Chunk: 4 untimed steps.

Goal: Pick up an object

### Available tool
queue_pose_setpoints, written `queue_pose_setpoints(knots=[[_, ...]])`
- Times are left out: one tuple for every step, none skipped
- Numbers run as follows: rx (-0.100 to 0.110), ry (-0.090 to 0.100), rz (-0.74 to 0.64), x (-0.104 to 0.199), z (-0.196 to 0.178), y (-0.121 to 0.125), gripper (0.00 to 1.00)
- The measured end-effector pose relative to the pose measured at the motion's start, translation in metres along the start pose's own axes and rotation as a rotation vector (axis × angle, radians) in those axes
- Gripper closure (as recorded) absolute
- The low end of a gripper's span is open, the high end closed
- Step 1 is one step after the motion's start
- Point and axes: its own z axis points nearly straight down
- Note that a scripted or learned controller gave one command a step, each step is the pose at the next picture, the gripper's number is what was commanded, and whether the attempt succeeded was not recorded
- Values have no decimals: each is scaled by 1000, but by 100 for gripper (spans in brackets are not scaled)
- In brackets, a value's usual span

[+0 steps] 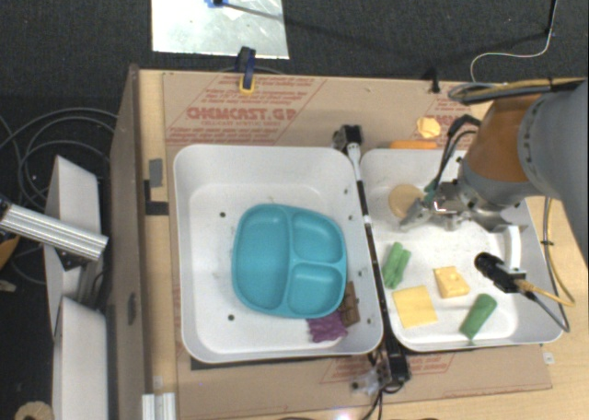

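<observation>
Tan round piece (401,197) lies flat near the back left corner of the right bin (440,250). We take it as the likeliest target, because the gripper (431,207) sits just beside it on its right, low over the bin.

We judge the pick as barely begun. The piece rests on the bin floor and nothing is lifted, so the closing and the raising are both left to do. Whether the gripper is spread or clenched we cannot tell from this slant, as the wrist covers it. We see nothing held in it, and we cannot say if it touches the piece.

Further out in the same bin lie a green stick (396,264), a yellow square (414,306), a smaller yellow block (451,281) and a second green piece (478,315), all apart from the gripper. In the left bin (207,252) a teal divided plate (287,260) lies with a purple scrap (324,328) at its near edge.
</observation>
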Motion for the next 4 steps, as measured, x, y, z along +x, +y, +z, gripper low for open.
queue_pose_setpoints(knots=[[-3,0,-5,-20,-2,63,0],[4,2,-2,-23,-1,55,0],[5,1,-1,-26,-1,39,0],[0,1,-4,-26,-12,41,100]])
